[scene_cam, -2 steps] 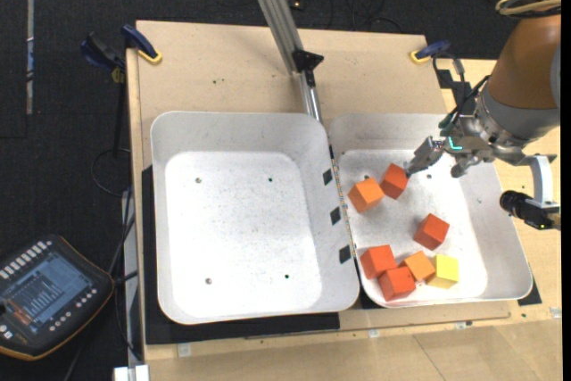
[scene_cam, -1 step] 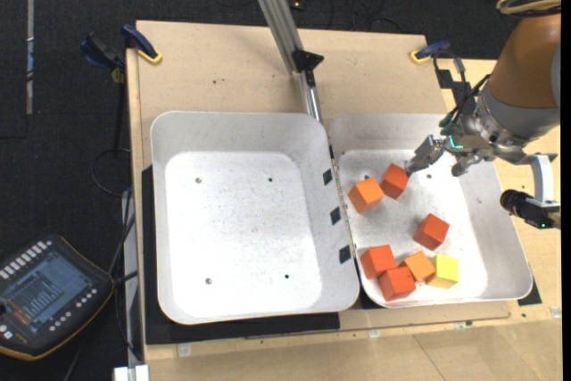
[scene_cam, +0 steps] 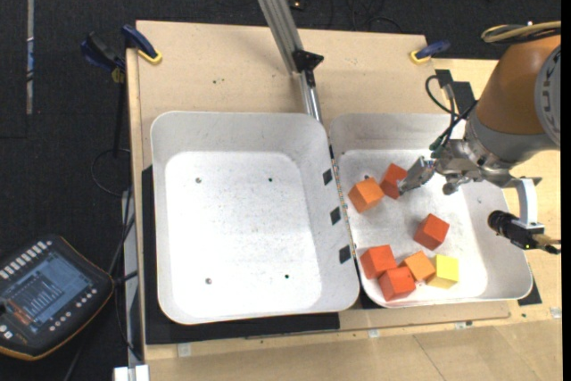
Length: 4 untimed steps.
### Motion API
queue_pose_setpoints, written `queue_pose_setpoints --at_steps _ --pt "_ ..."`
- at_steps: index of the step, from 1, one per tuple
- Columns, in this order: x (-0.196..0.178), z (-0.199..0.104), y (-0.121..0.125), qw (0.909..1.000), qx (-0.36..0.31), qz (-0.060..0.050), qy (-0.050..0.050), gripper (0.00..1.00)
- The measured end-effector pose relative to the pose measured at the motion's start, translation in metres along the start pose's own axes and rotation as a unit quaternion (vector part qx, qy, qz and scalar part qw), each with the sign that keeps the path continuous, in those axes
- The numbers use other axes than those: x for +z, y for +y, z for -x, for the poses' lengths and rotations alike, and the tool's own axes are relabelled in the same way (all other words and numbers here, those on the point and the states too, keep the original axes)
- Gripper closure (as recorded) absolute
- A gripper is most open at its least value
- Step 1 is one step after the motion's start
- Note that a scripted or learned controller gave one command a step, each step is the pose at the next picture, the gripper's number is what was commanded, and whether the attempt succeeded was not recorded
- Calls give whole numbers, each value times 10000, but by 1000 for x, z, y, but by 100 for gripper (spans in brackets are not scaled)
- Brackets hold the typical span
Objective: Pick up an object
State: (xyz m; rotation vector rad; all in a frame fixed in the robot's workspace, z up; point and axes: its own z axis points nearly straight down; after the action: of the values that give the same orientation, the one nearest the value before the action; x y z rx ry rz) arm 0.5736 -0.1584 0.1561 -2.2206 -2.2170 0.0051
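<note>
Beside pincer (scene_cam: 416, 178): tilted red cube (scene_cam: 394, 179).

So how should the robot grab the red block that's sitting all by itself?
Probably from straight above, pinching two opposite flat sides of the lone red block. It sits apart from the other blocks in the right bin, so the fingers likely have room to slip down on either side.

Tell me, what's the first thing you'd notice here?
The bright blocks in the right bin: a yellow block near its front edge, with orange and red ones beside it. Next, the big arm reaching in from the right, its gripper by a red block.
</note>
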Motion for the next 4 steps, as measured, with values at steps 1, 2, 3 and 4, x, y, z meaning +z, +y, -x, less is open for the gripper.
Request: queue_pose_setpoints --at_steps 1,2,3,4 --pt "43 -6 4 10000 -2 31 -6 0" --pt "62 -6 4 10000 -6 14 0 0" --pt "51 -6 4 10000 -6 30 -4 100" --pt "-12 -6 1 10000 -18 58 -12 100"
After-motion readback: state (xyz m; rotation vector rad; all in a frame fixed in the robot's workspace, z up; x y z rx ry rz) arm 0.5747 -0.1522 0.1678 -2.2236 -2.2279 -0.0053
